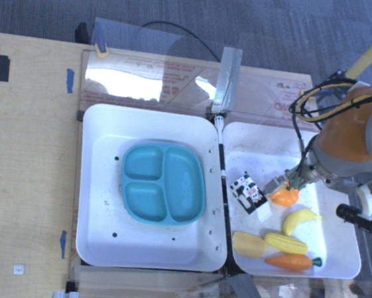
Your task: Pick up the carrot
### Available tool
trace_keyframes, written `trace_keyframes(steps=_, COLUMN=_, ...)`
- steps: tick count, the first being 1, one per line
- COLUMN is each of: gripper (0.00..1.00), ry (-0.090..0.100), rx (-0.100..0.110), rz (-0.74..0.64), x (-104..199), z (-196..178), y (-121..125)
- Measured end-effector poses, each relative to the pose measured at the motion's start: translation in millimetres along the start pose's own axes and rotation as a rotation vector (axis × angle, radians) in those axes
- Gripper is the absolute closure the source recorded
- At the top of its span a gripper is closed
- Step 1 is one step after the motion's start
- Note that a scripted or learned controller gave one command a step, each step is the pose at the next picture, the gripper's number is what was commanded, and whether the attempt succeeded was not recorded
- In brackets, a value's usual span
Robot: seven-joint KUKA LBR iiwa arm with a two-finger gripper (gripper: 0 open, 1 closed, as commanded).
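The carrot [288, 261] is orange with a small green tip on its right. It lies flat along the front wall of the right bin [343, 266]. My gripper [284, 185] is down in the middle of that bin, farther back than the carrot. It sits right at a small round orange fruit [284, 197] with a green stem, and the arm's wrist covers the gripper from above. The corn and the banana lie between the gripper and the carrot.
A yellow corn cob [287, 243] lies just behind the carrot, with a pale yellow potato-like piece [247, 244] to its left and a banana [300, 219] behind. A black-and-white patterned block [248, 193] lies left of the gripper. The left bin [96, 175] holds a blue divided plate [147, 154].
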State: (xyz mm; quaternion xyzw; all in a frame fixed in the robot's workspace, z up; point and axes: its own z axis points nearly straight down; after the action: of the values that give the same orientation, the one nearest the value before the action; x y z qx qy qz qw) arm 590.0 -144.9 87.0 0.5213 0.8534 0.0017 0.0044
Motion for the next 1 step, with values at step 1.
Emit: trace_keyframes(steps=1, gripper=0.0, ry=0.001, rx=0.006, rz=-0.012, x=-2.8, z=-0.9, y=-83.8)
